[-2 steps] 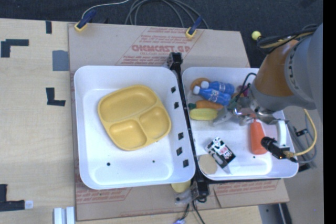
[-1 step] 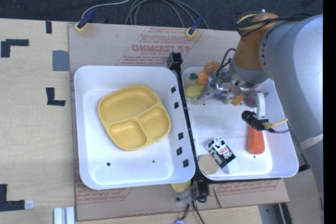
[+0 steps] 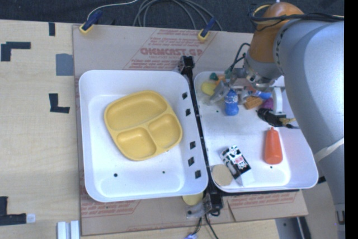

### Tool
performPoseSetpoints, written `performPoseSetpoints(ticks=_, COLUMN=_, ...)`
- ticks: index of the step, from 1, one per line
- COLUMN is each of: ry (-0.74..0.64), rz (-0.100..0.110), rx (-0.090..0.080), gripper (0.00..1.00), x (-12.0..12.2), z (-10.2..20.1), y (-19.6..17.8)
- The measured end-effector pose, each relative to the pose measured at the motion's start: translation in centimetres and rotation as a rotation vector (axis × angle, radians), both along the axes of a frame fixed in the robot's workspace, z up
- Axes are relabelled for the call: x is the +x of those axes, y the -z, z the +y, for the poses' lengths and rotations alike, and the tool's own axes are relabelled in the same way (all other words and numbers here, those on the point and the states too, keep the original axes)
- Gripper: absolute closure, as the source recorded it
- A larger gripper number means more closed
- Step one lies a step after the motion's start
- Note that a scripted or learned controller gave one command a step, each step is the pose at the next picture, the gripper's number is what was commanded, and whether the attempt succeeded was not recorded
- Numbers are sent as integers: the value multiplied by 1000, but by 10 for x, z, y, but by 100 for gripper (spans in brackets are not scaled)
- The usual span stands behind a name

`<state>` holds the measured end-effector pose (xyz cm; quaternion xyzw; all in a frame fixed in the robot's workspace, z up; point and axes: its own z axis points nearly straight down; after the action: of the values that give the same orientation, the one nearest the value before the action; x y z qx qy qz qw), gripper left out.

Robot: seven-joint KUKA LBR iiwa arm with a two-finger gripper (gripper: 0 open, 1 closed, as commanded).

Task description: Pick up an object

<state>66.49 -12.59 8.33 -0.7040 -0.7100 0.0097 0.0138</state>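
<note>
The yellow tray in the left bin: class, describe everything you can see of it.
The yellow tray is a rounded, plastic-looking plate with three moulded compartments: one long one along its far side, two smaller ones nearer the camera. It lies flat and right side up on the floor of the left bin, turned at a slant to the walls, and nothing sits in its compartments. Nothing else touches it; the gripper is over the other bin.
</note>
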Motion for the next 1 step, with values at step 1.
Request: performPoseSetpoints(ticks=1, ry=-1, rz=2, rx=-3, gripper=100, x=-1, z=0, y=-6)
